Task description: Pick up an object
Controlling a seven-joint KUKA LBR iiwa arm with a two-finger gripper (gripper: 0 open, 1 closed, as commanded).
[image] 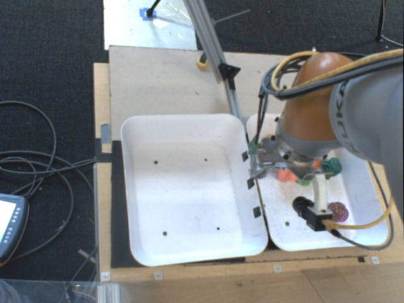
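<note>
My gripper (302,174) hangs low over the right bin (284,229), mostly hidden beneath the orange band and grey wrist. A coral-orange object (286,176) lies right beside it on the left, partly covered. On the gripper's right, a green object (332,165) peeks out from under the arm. A purple ball (339,211) rests nearer the bin's front right corner. I cannot see anything held.
The left bin (189,188) sits beside the right one, their rims touching near black clips (251,182). A slanted grey pole (211,36) comes down from the back to the gap between the bins. A tablet (9,223) and cables lie on the floor at left.
</note>
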